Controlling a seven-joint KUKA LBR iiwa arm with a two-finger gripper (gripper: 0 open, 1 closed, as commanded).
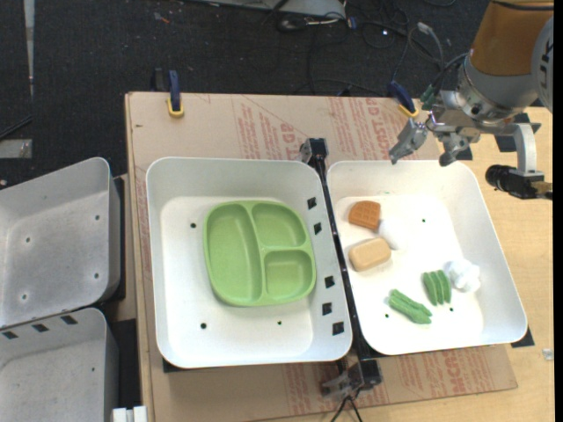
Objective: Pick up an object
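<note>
Objects to pick: five small pieces lie in the right bin [501, 236], well apart from the arm; none is between the fingers.
Nearest pieces: a green bean-like piece [410, 307] sits toward the bin's near edge; a second green piece [436, 287] lies just beside it, touching or nearly touching a white lump [464, 275] — a crowded spot, so a pinch there risks nudging two things at once.
Middle pieces: a pale tan block [369, 254] lies near the bin's left wall; an orange-brown block [365, 214] sits just beyond it, the two close but apart.
Best candidate: the orange-brown block, in my judgement — closest to the claw, blunt-sided, with bare floor to its right for a finger to land.
Left bin: the left bin [167, 236] bears a green divided plate [260, 253]; it plays no part in this step.
Gripper: the gripper [431, 143] hangs over the far rim of the right bin, released — its two fingers splayed with nothing between them.
Doing it well: come down straight over the chosen block; straddle its short sides; keep clear of the divider wall between the bins; close only once the tips reach the floor.
Risk: the tan neighbour may get bumped if the approach drifts toward the near side.
</note>
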